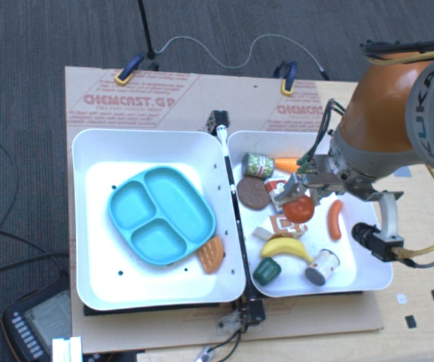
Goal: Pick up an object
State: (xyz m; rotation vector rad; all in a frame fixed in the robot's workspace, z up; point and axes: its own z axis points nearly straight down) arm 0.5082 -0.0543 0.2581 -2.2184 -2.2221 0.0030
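Arm [386, 119] low — over tomato [300, 209]

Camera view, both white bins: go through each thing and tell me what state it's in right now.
Blue three-compartment plastic plate: flat, tilted askew in the left bin.
Brown ridged toy pastry: lying against the plate's corner.
Yellow toy banana: lying on its side.
Red toy tomato: resting right beneath the claw.
Small grey can: tipped over.
Green labelled can: lying down.
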